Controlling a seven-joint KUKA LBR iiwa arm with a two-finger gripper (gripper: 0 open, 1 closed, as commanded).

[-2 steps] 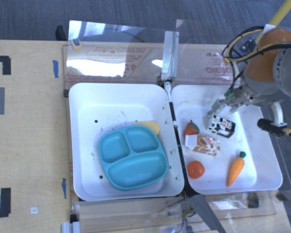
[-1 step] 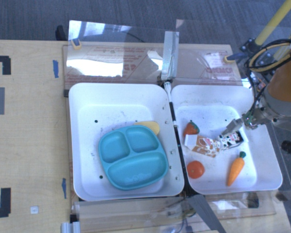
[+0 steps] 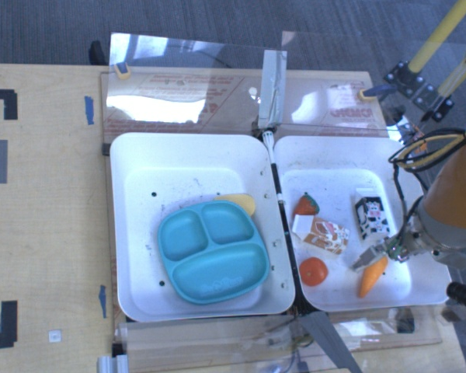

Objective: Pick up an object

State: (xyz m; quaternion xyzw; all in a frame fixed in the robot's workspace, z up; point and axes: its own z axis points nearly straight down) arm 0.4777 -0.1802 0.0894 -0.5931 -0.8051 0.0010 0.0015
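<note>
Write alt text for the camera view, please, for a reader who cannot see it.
The gripper sits low in the right bin at a toy carrot, near a tomato, strawberry and two small packets. The left bin holds a blue divided plate.

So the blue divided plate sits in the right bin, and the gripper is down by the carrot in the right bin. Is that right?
Not quite. The camera view shows the blue divided plate in the left bin, not the right one. The rest holds: the gripper is down by the carrot in the right bin.
</note>
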